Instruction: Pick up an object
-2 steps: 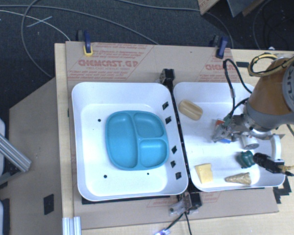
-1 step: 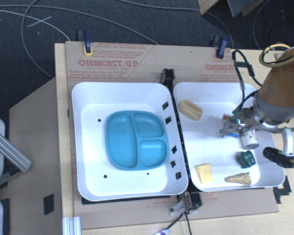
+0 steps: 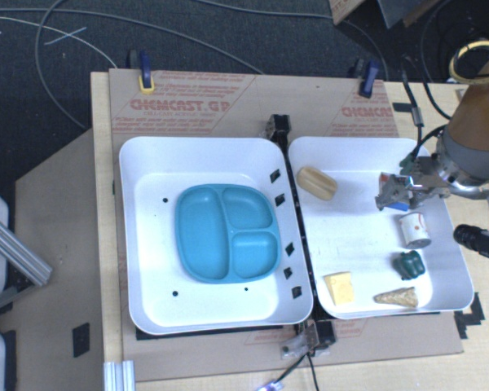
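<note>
In the right bin (image 3: 350, 157) lie a tan bread roll (image 3: 316, 182), a small white can (image 3: 415, 230), a dark green toy (image 3: 409, 264), a yellow cheese block (image 3: 338, 287) and a tan wedge (image 3: 397, 298). My gripper (image 3: 395, 192) hangs over the bin's right side, just above and left of the white can. The fingers point left; nothing shows between them.
The left bin (image 3: 138, 218) holds a blue divided plate (image 3: 227, 232). A black divider with clips (image 3: 289, 218) runs between the bins. The arm (image 3: 477, 137) fills the bench's right edge. Blue clamps (image 3: 146, 70) hold the board at the back.
</note>
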